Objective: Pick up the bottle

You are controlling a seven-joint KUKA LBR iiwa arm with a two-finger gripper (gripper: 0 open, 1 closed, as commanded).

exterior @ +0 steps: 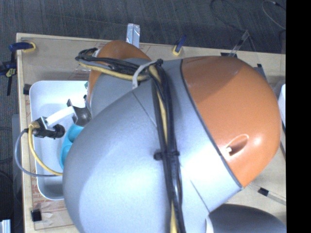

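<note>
- The grey arm with its orange band covers most of the tabletop.
- The tool sits over the left white bin; whether it is wide or narrow cannot be told.
- A light-blue object, possibly the bottle, lies in that bin just beside the tool, partly hidden by the arm.
- A yellow cable loops over the bin's left rim.

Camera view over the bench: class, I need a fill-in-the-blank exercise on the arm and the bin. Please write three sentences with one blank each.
1. The arm is grey with an ___ band.
2. The bin at the left is ___ in colour.
3. In the bin, beside the arm, lies a ___ object.

Missing words: orange; white; blue
</note>
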